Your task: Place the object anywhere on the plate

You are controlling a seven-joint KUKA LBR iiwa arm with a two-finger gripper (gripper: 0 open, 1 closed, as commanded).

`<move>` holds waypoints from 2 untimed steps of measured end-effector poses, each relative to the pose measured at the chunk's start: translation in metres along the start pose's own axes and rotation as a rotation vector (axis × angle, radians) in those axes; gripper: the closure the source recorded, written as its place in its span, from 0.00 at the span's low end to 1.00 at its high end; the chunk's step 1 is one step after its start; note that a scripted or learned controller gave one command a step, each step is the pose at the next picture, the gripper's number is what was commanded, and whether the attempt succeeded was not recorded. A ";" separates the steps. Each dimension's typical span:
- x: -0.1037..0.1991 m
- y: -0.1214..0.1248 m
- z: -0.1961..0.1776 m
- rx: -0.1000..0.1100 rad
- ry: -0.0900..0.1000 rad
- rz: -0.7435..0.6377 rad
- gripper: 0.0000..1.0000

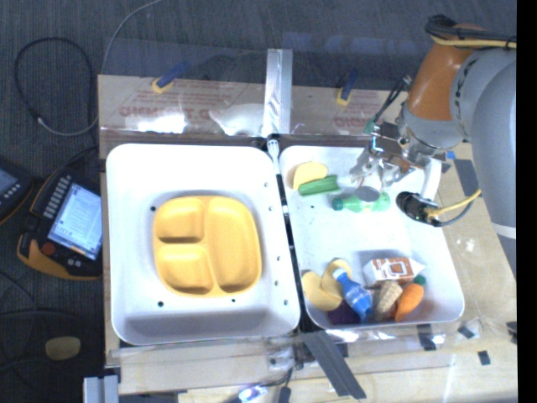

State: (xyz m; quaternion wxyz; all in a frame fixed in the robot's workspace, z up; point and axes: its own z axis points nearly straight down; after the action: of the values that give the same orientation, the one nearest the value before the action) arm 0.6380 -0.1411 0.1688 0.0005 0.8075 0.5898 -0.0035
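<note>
A yellow plate point(205, 243) with three compartments lies in the left bin point(134, 175), with nothing on it. My gripper point(372, 177) hangs over the back of the right bin point(445, 259), right above a light green piece point(361, 201) that lies on the bin floor. I see nothing held in the gripper. A darker green piece point(317, 186) and a pale yellow slice point(308, 173) lie just left of it.
At the front of the right bin sits a cluster: a yellow piece point(316, 289), a blue bottle point(353, 293), a small carton point(390, 269), an orange carrot point(409, 300) and a purple item point(339, 314). A ridge point(285, 225) divides the bins. The arm point(445, 74) comes in from the upper right.
</note>
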 end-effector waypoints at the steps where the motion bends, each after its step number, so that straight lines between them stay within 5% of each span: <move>1: 0.027 -0.020 0.039 0.002 0.003 0.005 1.00; 2: 0.109 -0.009 -0.014 -0.001 0.005 -0.099 1.00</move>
State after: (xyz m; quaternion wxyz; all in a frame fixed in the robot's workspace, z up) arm 0.6624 -0.0342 0.1825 -0.0008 0.7772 0.6292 -0.0015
